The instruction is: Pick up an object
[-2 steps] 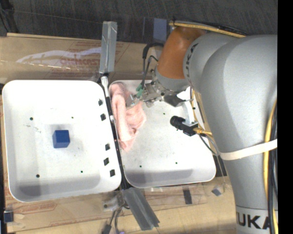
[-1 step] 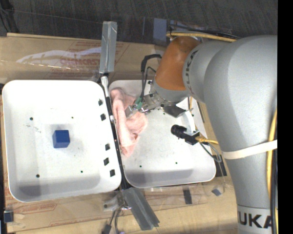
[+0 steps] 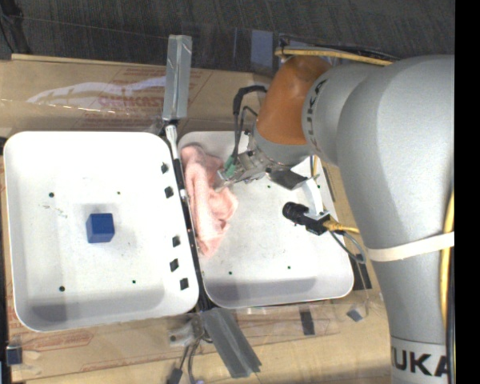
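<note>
Grasp attempt. The gripper (image 3: 234, 171) is low over the pink cloth (image 3: 206, 200), which lies bunched along the right bin's (image 3: 288, 282) left wall; whether the jaws are closed cannot be told. Next: a confirmed pinch, then lift.

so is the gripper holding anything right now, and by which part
Cannot be told: the gripper sits at the pink cloth's upper right edge, with no visible hold.

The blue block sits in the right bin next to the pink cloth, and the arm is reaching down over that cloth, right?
Not quite. The camera view shows the blue block alone in the left bin. The pink cloth lies in the right bin, and the arm does reach down over that cloth.
</note>
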Robot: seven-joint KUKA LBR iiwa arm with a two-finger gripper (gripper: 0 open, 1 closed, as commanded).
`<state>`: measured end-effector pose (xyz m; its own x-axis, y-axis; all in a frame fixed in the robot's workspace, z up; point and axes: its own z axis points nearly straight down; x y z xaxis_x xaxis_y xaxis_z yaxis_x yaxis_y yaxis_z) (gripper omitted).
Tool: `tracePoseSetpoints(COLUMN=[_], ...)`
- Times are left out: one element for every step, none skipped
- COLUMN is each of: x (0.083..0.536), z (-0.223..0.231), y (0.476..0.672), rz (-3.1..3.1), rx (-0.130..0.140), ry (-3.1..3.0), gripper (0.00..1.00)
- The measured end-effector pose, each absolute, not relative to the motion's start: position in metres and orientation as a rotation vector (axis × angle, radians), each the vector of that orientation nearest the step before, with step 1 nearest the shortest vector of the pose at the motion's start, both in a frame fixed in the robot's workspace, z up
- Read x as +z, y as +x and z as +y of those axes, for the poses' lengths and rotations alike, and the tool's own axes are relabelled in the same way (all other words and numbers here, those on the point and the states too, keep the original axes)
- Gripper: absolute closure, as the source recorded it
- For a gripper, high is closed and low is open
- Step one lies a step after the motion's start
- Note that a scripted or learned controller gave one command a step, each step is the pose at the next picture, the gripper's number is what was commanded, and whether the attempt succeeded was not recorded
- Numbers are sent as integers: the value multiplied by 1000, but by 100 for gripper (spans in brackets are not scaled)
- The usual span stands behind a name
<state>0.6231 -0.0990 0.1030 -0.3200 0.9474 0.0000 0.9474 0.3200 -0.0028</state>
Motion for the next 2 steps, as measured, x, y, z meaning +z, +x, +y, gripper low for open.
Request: tracePoseSetpoints(x=[193,193], z=[-46,-46], y=[625,625], rz=[-2643,-2642], rx=[1,1], ry=[-1698,-1698], gripper=[100,0])
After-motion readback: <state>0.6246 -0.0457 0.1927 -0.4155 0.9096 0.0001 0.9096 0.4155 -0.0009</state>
